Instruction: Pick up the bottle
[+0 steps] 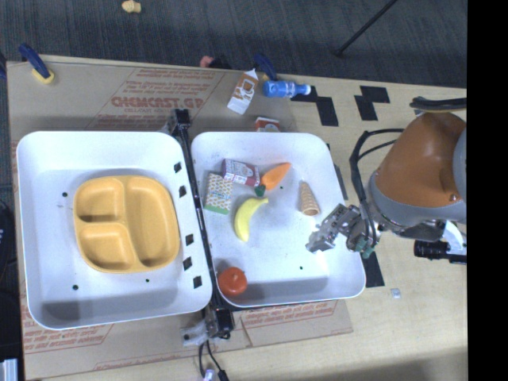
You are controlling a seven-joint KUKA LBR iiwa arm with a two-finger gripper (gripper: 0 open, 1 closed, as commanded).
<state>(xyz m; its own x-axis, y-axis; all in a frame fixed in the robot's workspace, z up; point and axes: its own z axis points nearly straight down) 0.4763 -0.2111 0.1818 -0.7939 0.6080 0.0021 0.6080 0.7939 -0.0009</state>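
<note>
Underneath, brown bench (413, 324), dark floor (238, 14)

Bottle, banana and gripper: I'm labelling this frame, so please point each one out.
bottle (279, 90): camera view, on its blue body, lying on the bench beyond the bins.
banana (246, 216): camera view, middle of the peel, in the right bin.
gripper (324, 238): camera view, between its fingertips.

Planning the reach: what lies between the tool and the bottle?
In the camera view, the ice-cream cone and the bin's far rim lie between the tool and the bottle.

Bottle (284, 90) lies outside the bins (carton (242, 92) beside it).
</note>
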